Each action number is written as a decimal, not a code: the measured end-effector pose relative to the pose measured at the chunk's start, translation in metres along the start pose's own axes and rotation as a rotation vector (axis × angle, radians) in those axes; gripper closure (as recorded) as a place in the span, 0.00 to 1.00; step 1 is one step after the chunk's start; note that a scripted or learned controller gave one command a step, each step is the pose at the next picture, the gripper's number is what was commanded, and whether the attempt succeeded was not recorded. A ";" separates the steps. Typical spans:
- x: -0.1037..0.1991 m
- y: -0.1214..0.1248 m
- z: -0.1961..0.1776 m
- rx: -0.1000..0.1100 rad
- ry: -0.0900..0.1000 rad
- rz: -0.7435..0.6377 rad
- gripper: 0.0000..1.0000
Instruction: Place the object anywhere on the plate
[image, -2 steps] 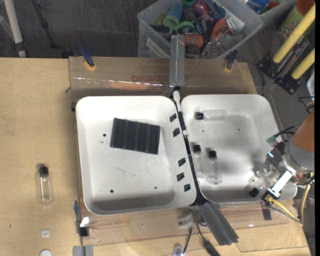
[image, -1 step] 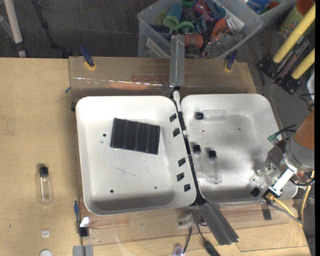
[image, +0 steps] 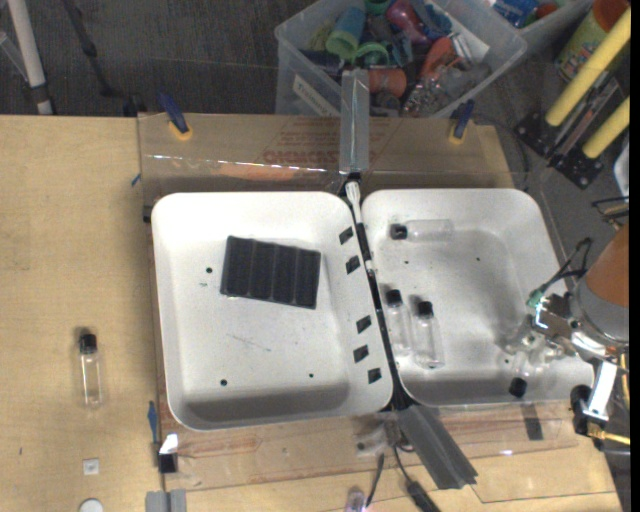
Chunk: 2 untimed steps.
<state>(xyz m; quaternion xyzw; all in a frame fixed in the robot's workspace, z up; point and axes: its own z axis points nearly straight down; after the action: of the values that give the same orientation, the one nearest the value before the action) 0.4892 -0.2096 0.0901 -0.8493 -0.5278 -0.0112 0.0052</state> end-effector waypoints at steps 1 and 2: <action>0.016 0.018 0.001 0.010 -0.011 0.128 1.00; 0.005 -0.003 0.000 -0.004 -0.004 0.309 1.00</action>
<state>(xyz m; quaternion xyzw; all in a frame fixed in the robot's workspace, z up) 0.4886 -0.2032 0.0898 -0.9203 -0.3910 -0.0096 0.0044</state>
